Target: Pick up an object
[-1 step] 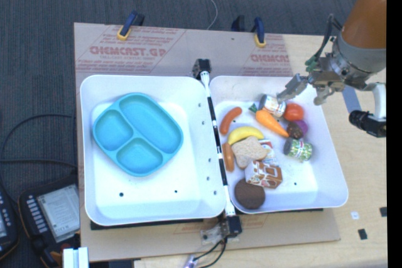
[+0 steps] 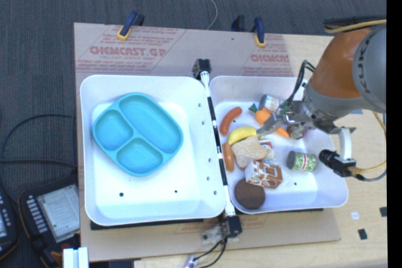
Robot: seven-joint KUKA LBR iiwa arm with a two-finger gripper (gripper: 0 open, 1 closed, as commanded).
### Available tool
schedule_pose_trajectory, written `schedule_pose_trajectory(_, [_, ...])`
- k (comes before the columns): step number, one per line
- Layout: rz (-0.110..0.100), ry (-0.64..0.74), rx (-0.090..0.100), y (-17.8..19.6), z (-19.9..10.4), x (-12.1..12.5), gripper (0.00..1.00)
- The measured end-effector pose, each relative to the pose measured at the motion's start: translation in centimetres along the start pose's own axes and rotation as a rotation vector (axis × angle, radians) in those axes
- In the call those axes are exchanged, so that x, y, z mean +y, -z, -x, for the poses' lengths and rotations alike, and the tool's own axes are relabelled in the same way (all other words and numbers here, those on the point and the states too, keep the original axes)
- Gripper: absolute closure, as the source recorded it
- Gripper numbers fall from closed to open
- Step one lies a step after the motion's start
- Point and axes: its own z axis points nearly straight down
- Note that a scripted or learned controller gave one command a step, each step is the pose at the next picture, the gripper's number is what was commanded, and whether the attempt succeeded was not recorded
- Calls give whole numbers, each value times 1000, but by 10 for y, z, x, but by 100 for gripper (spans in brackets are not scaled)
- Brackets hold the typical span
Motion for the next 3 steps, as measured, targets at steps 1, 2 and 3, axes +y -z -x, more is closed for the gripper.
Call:
schedule_pose_trajectory(1, [17, -1, -3, -54, -42, -25, 0])
schedule_pose_trajectory(2, [27, -2, -4, -39, -41, -22, 100])
schedule_pose_trajectory(3, [4, 2, 0, 41, -110, -8, 100])
